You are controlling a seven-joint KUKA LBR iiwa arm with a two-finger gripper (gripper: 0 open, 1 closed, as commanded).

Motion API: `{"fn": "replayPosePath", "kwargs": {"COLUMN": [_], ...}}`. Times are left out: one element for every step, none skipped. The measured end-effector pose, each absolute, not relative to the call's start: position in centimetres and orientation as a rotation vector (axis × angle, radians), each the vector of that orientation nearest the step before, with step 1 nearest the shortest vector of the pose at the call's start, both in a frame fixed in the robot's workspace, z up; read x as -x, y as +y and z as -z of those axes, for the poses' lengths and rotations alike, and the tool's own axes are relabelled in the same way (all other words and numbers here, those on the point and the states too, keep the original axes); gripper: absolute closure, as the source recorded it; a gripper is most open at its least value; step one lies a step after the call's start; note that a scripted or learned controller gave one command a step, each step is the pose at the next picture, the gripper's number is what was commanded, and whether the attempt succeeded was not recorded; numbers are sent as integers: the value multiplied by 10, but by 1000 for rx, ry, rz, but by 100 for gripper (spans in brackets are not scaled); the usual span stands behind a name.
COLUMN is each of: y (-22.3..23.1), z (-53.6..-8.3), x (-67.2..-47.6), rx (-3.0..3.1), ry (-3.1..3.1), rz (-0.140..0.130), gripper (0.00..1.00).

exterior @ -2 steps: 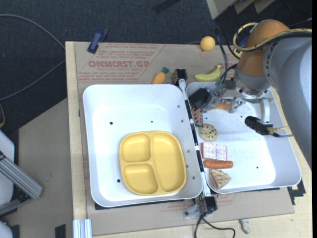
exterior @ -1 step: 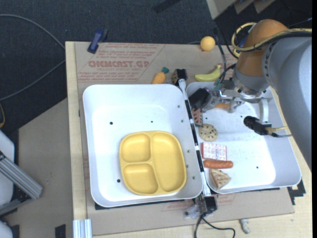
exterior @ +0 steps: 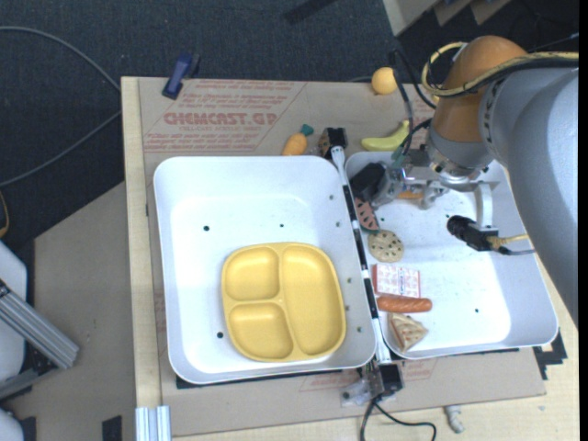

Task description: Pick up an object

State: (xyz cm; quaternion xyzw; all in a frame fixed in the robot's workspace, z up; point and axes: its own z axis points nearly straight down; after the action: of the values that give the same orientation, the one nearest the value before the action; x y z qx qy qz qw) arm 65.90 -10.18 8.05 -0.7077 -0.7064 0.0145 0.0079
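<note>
Two bins sit side by side on the bench [exterior: 230, 118]. The left bin [exterior: 184, 200] holds a plate [exterior: 283, 299] near its front edge. In the right bin [exterior: 514, 301], along its left wall, a cookie [exterior: 386, 244] lies behind a packet [exterior: 397, 278], a sausage [exterior: 404, 304] lies before the packet, and a wedge [exterior: 407, 333] lies in the front left corner. The gripper [exterior: 418, 191] hangs over that bin's back left corner. Behind the bins, a banana [exterior: 384, 140] and a carrot [exterior: 296, 143] lie on the bench.

left bin [exterior: 184, 246] open around yellow tray [exterior: 283, 299], toys [exterior: 390, 274] crowding divider
</note>
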Motion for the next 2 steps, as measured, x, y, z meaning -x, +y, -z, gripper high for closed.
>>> {"fn": "replayPosePath", "kwargs": {"y": [-101,-101], "z": [-81,-81], "x": [-659,-659], "rx": [2213,2212], "ry": [-2208,-2208], "rz": [-45,-44], "gripper": [0,0]}}
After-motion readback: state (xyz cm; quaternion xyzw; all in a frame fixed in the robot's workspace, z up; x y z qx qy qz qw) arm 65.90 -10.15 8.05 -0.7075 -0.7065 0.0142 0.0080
